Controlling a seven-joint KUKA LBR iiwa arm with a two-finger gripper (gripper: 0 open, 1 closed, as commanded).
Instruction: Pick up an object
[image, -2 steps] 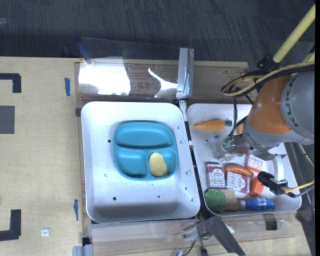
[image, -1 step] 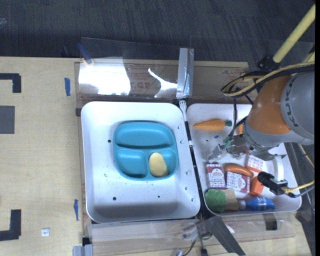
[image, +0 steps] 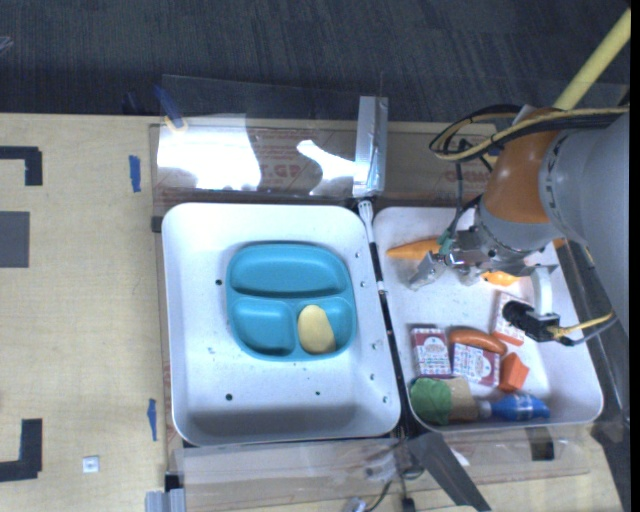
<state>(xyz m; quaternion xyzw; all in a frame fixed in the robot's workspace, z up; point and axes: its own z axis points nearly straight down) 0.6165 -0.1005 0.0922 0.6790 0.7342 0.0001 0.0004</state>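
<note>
Pincer (image: 432, 268) low in right bin (image: 585, 385), beside orange carrot-like piece (image: 412, 249); grip state unclear, cannot tell; best centre over piece, descend straight, close firmly, lift slowly.

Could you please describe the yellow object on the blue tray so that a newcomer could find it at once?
Start at the left white bin, which holds a blue divided tray. In the tray's lower right compartment lies a pale yellow, egg-shaped object. It is the sole item on the tray; the other objects crowd the right bin.
</note>
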